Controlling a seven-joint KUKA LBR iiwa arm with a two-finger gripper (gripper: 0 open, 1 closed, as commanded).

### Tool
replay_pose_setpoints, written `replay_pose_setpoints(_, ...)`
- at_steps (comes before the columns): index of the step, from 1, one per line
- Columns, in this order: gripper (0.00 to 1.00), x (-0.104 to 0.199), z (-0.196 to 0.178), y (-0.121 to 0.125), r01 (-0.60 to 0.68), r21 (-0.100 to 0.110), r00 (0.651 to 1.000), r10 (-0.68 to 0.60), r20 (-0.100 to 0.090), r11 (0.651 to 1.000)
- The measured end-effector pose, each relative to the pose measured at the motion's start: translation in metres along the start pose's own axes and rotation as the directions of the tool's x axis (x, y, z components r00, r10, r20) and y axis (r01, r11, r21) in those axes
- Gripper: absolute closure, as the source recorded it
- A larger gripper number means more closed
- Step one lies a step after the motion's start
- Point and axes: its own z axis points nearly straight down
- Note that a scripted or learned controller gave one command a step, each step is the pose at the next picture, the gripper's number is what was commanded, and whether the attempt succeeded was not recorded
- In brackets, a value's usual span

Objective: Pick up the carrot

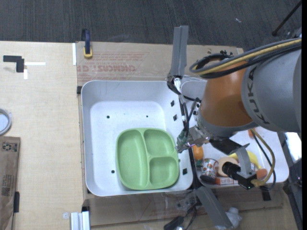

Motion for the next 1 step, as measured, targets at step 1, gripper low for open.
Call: replay_pose_setpoints(1, 1.00, -0.0769, -0.0003, -0.0260, 0.200, -0.003, 0.980, -0.200, 0.000, 0.980)
